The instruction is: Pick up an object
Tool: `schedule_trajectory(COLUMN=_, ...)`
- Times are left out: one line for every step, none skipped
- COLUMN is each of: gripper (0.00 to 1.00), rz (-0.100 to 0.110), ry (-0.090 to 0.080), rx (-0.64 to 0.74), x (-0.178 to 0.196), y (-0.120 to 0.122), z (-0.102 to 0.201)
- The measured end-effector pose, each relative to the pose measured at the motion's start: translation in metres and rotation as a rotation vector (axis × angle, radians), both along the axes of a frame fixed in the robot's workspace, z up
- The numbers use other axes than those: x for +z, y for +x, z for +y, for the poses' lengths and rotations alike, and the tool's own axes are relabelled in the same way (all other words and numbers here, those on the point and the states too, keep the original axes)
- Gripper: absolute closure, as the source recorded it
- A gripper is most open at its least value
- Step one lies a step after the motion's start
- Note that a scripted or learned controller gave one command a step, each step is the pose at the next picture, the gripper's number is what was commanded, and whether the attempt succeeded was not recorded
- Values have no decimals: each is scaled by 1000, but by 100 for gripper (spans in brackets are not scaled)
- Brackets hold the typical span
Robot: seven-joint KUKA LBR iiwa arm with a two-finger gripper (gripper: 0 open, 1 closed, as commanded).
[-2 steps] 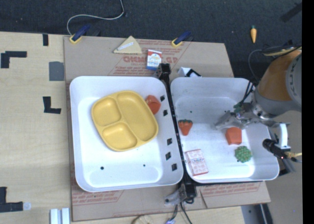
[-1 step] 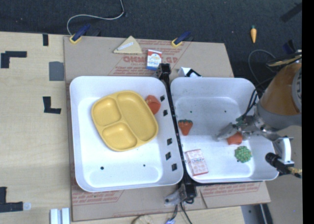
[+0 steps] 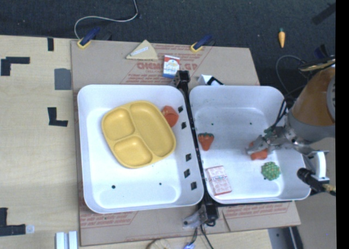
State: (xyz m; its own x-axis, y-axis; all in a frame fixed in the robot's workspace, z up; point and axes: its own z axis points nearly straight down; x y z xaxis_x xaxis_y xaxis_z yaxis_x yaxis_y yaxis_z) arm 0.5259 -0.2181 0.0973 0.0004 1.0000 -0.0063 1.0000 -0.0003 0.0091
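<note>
Camera view: pick not yet complete. Gripper [image 3: 260,145] sits low in the right bin [image 3: 229,96], at an orange piece [image 3: 258,154]; finger state cannot be told, nothing visibly lifted. Count in that bin: one strawberry [image 3: 205,141], one card [image 3: 217,180], one green ball [image 3: 270,171]. Beside it, left: one yellow tray [image 3: 138,133].

Red printed lettering runs along the flat brown cardboard sheet [image 3: 229,62] under the bins, far up and left of the gripper [image 3: 260,145], too blurred to read. The small red-and-white printed card [image 3: 218,180], lower left of the gripper, is likewise illegible.
</note>
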Motion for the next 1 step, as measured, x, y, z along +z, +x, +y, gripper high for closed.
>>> schedule_trajectory(gripper=100, rz=9, ry=7, rx=4, x=59, y=32, z=99)
